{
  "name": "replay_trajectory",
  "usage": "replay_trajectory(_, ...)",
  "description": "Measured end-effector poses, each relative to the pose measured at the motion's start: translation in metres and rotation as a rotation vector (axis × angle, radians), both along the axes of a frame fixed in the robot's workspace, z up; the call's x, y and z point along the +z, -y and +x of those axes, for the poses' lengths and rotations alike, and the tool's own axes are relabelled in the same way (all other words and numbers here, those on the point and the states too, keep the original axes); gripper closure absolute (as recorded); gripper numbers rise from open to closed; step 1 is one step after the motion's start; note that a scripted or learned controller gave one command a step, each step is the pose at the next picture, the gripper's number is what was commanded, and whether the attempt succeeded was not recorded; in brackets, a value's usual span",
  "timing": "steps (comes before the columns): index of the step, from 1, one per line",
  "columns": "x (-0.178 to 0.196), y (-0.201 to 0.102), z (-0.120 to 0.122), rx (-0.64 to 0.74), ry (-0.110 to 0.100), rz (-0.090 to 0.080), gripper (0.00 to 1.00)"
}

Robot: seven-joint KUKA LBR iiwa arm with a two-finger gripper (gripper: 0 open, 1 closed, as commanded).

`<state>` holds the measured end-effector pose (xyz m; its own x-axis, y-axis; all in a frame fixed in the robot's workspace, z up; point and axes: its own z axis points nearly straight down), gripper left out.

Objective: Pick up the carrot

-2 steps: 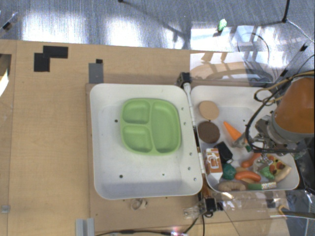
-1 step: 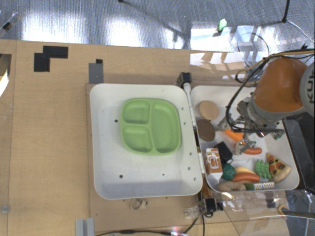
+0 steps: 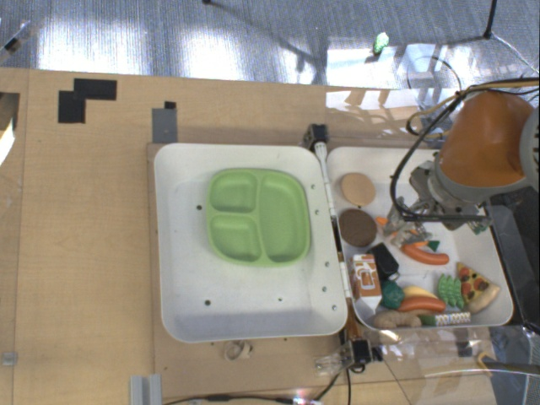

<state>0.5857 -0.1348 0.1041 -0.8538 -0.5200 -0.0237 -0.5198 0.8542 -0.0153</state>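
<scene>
The carrot (image 3: 424, 256), orange-red with a small green top, lies in the right bin (image 3: 503, 310) just right of its middle. My gripper (image 3: 411, 227) hangs low over that bin, directly above and slightly left of the carrot, below the orange wrist band (image 3: 483, 142). Its tips are close to the carrot's left end, and I cannot tell whether they touch it. A small orange bit (image 3: 383, 222) shows just left of the gripper.
Packed around the carrot are a tan disc (image 3: 358, 188), a brown disc (image 3: 357, 226), a black piece (image 3: 386, 260), a small box (image 3: 364, 275), a banana (image 3: 418, 293) and a pizza slice (image 3: 477, 287). The left bin (image 3: 181, 310) holds a green divided plate (image 3: 257, 216).
</scene>
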Motion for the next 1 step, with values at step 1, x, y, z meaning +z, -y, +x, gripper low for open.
replay_trajectory(1,0.0879,-0.0821,-0.0227,-0.012,-0.005,0.005,1.00)
